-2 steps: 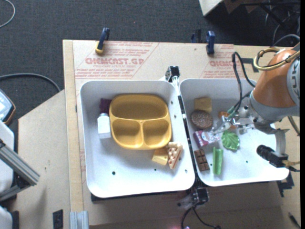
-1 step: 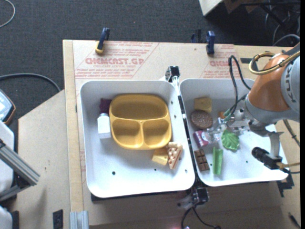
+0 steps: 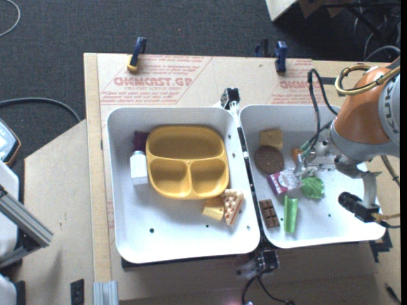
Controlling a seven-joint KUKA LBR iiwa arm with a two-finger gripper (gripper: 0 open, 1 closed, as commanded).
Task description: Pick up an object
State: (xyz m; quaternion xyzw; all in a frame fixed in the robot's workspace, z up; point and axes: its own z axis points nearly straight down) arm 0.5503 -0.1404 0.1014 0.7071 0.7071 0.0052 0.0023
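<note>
Tool (image 3: 304,168) hovers over the purple packet (image 3: 282,182) just right of the brown cookie (image 3: 269,159); its opening I cannot tell. Packet looks light, crinkly, slippery; pinch its middle.

Right bin (image 3: 331,230) crowded centre-left (toys touching), bare floor lower right, yellow tray (image 3: 186,161) filling left bin (image 3: 121,189)

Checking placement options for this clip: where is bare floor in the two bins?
Left bin: bare along the near edge, below the yellow tray and pizza slice. Right bin: bare near-right corner beside the green stick. Crowded around the end effector.
</note>
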